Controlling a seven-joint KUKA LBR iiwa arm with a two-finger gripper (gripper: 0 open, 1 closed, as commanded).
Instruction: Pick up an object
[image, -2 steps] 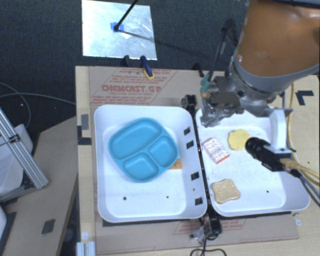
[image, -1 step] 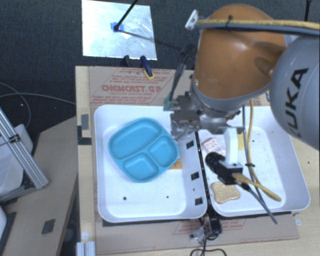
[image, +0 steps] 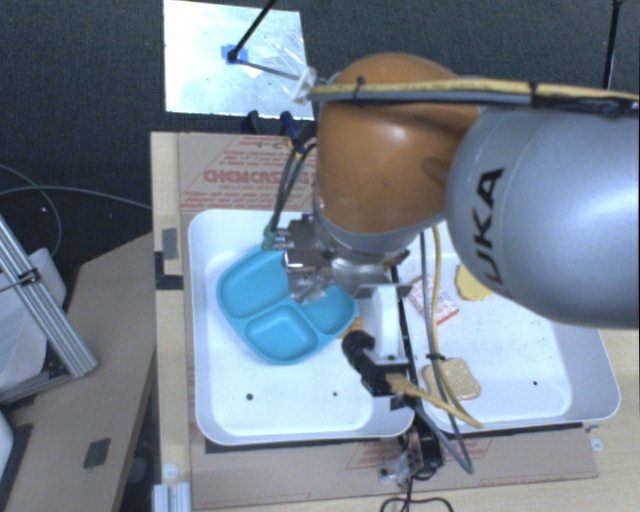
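The arm is reaching down over the blue divided tray (image: 275, 310) in the left bin (image: 225, 400), near the frame's middle, and its gripper (image: 310, 285), whose state I cannot tell, next needs a firm hold on the tray's edge.

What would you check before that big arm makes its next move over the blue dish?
1. Target in reach: blue divided tray lies in the left bin, under the arm: ok.
2. Claw over the tray: ok.
3. Claw open or shut: cannot tell.
4. Tray actually gripped: cannot tell.
5. Tray lying flat: ok.
6. Yellow pieces in the right bin, apart from the tray: ok.
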